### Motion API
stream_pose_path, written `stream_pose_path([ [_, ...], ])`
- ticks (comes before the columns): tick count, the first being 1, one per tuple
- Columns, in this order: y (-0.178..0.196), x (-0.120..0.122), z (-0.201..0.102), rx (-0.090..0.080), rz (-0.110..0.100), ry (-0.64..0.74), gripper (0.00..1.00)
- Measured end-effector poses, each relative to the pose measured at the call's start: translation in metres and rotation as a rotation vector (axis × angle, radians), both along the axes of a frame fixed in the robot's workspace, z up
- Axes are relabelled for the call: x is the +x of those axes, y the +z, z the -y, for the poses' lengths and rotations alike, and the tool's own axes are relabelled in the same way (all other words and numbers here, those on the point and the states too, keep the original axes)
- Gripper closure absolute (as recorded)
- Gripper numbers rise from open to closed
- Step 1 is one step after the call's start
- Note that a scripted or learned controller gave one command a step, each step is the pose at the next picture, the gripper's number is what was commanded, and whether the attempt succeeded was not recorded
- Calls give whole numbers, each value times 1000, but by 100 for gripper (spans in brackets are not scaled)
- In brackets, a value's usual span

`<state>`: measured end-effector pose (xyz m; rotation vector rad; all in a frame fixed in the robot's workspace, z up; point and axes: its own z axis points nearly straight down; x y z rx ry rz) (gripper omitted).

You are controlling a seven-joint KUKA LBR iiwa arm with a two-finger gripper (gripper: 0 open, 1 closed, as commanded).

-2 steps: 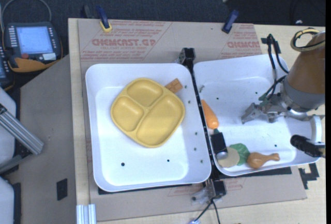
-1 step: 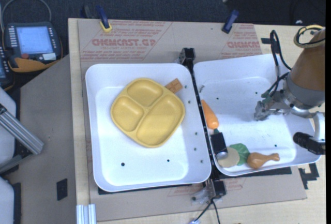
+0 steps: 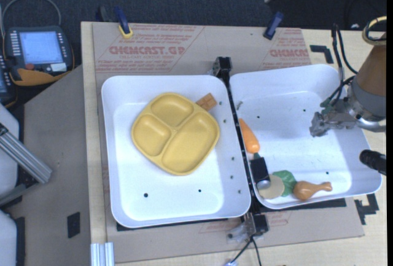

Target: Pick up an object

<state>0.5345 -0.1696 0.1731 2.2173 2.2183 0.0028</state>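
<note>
Nearest the camera, at the front edge of the right bin and well in front of the claw, lie a few small things crowded together: a tan toy drumstick lying on its side, touching a green piece, with a pale round disc just beside that and a small black block a little further back against the bin's left wall. An orange carrot-shaped toy lies along the same wall, off to the claw's left and roughly level with it. The claw itself hangs over bare white floor in the right part of the right bin, well apart from all of these; nothing shows between its fingers, and whether they stand open or closed cannot be told from this angle. The grey arm with its orange band comes in behind it from the right. Far to the claw's left, in the left bin, a yellow divided plate lies flat, and a small brown block pokes out from under its far right edge. Both bins rest on a brown sheet covering the tabletop, with a blue clamp at its far edge.
</note>
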Motion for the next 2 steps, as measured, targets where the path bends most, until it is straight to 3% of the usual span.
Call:
stream_pose_path([
  [1, 63, 6, 2, 0, 2, 1, 100],
  [2, 95, 7, 2, 0, 0, 1, 100],
])
